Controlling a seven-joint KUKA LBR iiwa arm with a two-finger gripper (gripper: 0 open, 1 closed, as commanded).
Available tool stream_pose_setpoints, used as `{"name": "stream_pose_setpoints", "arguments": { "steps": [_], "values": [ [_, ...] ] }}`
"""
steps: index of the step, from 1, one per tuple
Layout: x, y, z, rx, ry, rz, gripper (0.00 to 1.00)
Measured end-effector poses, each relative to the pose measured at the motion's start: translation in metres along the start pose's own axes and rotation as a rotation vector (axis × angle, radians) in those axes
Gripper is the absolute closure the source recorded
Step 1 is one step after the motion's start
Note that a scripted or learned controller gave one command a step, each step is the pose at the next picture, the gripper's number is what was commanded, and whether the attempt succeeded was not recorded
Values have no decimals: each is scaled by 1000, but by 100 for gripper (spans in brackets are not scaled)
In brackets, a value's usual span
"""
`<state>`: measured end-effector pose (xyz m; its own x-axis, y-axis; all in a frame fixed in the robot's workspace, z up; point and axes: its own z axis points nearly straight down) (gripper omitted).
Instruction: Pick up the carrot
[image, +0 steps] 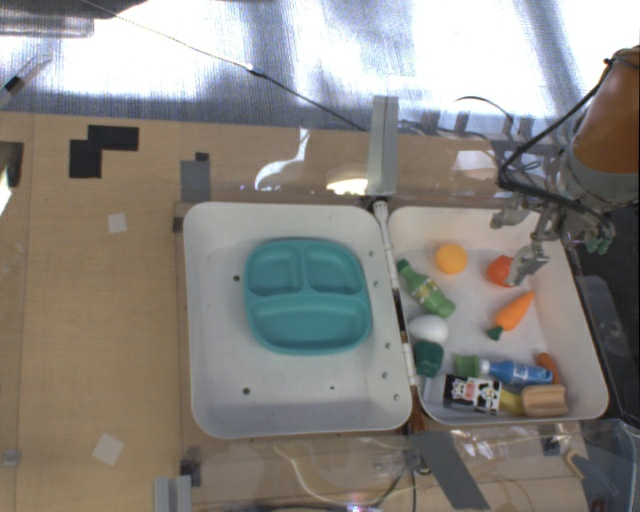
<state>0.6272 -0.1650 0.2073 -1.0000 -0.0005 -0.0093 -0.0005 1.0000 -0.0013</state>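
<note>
The carrot (514, 312), orange with a small green top, lies tilted in the right bin (590, 345), toward its right side. My gripper (527, 264) hangs just above and behind the carrot, its tip next to a red fruit (500, 270). It sits a short way up-right of the carrot and does not touch it. Nothing shows as held.
The right bin also holds an orange ball (451, 259), a green bottle (425, 290), a white egg (428, 328), a dark green cup (428, 356), a blue bottle (512, 372), a black-and-white carton (472, 393) and a bun (544, 400). A teal divided plate (306, 295) lies in the left bin (215, 330).
</note>
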Motion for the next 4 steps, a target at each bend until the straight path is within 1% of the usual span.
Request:
{"name": "stream_pose_setpoints", "arguments": {
  "steps": [1, 2, 3, 4],
  "values": [
    [18, -42, 115, 1, -2, -117, 0],
    [13, -39, 101, 3, -13, -125, 100],
    [14, -39, 101, 3, -12, -126, 0],
    [17, -39, 119, 0, -1, -335, 0]
  ]
}}
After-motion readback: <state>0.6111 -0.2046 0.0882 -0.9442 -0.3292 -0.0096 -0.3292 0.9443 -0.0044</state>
